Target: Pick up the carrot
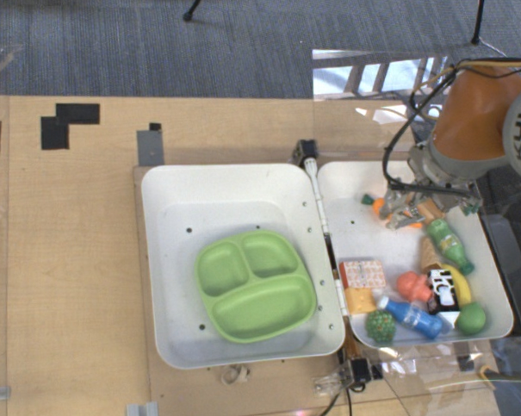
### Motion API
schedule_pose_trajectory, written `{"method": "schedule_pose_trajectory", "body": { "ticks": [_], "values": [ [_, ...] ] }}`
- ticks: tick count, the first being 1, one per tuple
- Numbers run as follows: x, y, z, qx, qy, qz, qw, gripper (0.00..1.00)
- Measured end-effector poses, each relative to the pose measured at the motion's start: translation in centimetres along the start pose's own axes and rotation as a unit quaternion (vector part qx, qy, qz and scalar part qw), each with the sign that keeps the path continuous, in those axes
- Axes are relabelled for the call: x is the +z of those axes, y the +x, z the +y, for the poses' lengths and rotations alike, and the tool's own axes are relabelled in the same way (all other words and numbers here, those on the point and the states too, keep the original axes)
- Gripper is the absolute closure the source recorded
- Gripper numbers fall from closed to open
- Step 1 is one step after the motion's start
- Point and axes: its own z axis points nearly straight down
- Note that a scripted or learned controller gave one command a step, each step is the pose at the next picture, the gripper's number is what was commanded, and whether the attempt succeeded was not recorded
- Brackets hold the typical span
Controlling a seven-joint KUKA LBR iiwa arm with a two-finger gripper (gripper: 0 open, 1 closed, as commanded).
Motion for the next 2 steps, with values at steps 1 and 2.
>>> {"method": "schedule_pose_trajectory", "body": {
  "ticks": [1,2],
  "values": [
    [0.3,0.3,0.1,0.000,-0.003,0.006,1.0000,0.00],
    [0.4,-2.8,-1.7,0.052,-0.004,0.011,0.9986,0.00]
  ]
}}
